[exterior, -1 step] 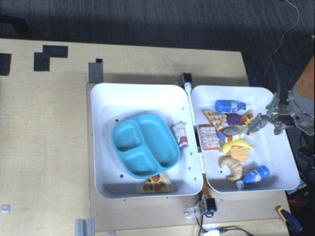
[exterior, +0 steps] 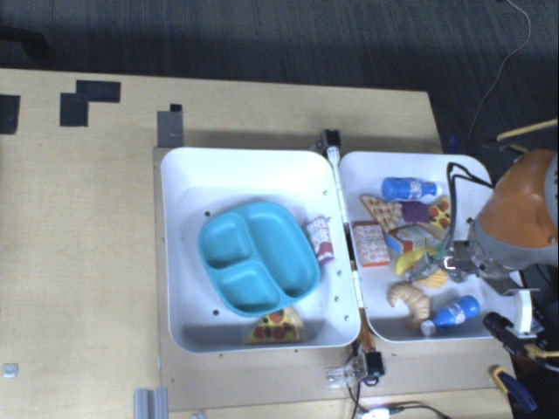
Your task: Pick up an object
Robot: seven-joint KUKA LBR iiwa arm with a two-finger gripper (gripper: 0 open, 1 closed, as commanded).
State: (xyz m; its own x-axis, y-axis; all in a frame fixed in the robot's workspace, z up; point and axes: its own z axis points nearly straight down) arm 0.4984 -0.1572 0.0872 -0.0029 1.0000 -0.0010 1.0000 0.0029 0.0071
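My gripper (exterior: 436, 267) reaches down into the right bin (exterior: 479, 166) from the right, below the arm's orange band (exterior: 524, 206). It sits among a pile of toy items, just above a tan croissant (exterior: 409, 298) and beside a yellow piece (exterior: 409, 256). Close by lie a blue bottle (exterior: 452, 312) at the bin's front, another blue bottle (exterior: 409, 188) at the back, a waffle-like wedge (exterior: 379, 208), a purple item (exterior: 418, 213) and a red-and-white card (exterior: 371, 244). The arm hides what lies under the gripper.
The left bin (exterior: 183, 182) holds a blue divided plate (exterior: 258, 257), a small red-and-white packet (exterior: 320, 238) against the plate's right edge and a pizza slice (exterior: 278, 326) at the front. The divider wall (exterior: 345, 234) separates the two bins.
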